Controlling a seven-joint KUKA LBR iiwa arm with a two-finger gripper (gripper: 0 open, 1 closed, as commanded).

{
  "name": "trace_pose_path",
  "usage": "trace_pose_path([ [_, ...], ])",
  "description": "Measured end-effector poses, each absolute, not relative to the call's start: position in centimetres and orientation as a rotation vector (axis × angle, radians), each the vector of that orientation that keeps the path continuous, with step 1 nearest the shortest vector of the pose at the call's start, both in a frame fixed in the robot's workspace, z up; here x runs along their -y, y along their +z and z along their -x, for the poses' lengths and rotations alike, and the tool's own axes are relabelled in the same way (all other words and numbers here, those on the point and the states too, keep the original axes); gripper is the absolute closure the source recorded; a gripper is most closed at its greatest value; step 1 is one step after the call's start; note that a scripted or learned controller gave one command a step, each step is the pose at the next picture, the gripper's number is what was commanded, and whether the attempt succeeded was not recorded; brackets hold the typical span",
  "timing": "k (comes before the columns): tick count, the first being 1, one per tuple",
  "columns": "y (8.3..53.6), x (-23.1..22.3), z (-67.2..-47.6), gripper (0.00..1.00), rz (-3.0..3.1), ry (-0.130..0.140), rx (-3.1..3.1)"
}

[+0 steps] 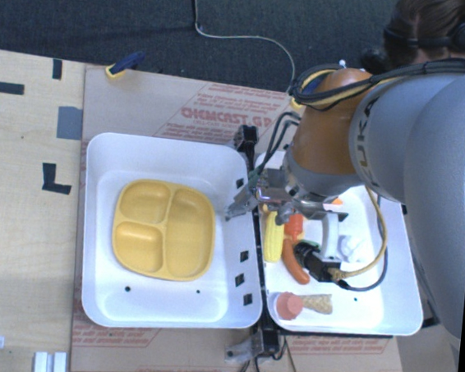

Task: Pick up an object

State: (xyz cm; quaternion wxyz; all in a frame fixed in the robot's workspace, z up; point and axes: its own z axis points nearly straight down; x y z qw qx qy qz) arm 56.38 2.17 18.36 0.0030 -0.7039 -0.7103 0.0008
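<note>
I see a pale wooden bench (14, 224) with dark tape marks — beyond it, dark carpet (95, 1) crossed by a thin cable (201, 27).

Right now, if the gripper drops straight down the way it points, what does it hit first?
Probably the corn cob in the right bin: the gripper hangs right over its top end. The carrot lies just beside it, and depth is unclear.

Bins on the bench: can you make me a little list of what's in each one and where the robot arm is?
left bin: a yellow divided plate
right bin: toy corn, a hot dog, an ice cream cone, a small white item
arm: reaches in from the right, wrist over the right bin's left side
jaws: hidden by the wrist, open or shut unclear
</note>
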Motion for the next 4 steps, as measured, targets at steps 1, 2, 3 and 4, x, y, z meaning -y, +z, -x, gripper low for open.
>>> trace_pose_path([
  [1, 40.2, -6.8, -50.0, 0.00, 2.218, -0.024, 2.236],
  [2, 42.8, -12.8, -48.3, 0.00, 2.212, -0.004, 2.231],
  [3, 43.6, -12.5, -48.4, 1.00, 2.217, 0.004, 2.226],
  [4, 34.2, -10.1, -50.0, 1.00, 2.221, 0.014, 2.216],
])
